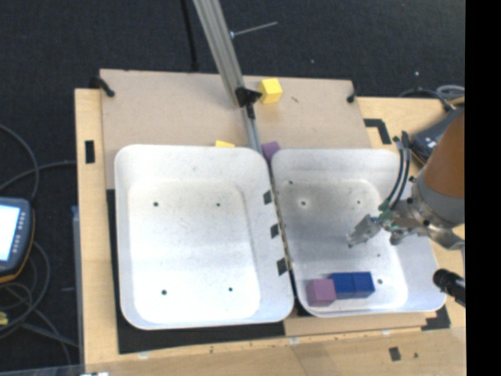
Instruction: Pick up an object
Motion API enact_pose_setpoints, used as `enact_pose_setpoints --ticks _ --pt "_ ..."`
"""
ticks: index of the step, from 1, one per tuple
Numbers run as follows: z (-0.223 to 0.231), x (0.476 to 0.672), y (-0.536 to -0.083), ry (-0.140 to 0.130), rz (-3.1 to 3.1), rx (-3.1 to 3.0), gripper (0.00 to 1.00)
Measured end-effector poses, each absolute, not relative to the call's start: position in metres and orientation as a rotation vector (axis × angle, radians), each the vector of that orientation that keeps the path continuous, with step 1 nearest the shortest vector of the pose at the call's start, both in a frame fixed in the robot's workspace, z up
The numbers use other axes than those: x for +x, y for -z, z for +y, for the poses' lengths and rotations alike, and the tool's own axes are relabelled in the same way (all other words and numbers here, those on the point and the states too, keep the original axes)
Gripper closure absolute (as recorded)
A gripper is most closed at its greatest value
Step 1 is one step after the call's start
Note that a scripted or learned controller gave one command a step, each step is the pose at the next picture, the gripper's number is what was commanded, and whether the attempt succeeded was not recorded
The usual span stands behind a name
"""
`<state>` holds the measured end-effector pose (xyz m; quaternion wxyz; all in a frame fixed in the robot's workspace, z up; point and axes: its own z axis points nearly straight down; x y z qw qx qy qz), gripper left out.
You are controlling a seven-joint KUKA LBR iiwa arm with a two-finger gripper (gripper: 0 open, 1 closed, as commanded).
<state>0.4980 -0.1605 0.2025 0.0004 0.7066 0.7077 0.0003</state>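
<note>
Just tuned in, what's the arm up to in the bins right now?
The gripper hangs over the right bin, above its middle, with nothing visibly between its fingers. A blue block and a purple block lie side by side near that bin's front edge, untouched. No pick has happened yet.

bench (180, 104) | two white bins (192, 233) (side by side) | yellow block (271, 90)
</note>
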Motion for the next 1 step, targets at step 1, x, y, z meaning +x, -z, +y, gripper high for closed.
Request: enact_pose_setpoints --ticks 1 --pt "-0.1890 0.4838 -0.2031 0.001 2.217 2.222 0.00"
